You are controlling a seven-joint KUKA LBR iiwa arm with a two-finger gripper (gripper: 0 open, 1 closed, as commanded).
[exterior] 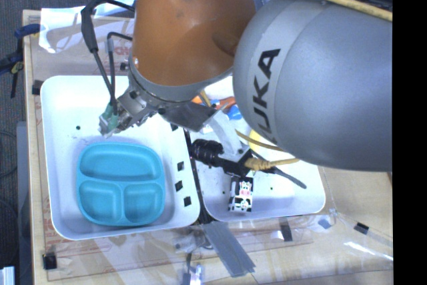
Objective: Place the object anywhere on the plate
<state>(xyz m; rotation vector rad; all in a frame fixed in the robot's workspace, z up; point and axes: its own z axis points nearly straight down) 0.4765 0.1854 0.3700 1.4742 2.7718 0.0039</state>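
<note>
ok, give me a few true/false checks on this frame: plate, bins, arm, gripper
1. The blue plate lies in the left bin. True.
2. The plate has three compartments. True.
3. The plate is round and red. False: it is blue, a rounded rectangle.
4. The gripper is above the plate's far edge, over the left bin. True.
5. A black-and-white cow-patterned item lies on the plate. False: it lies in the right bin, near its front edge.
6. The arm comes in from the left. False: it reaches in from the right.
</note>
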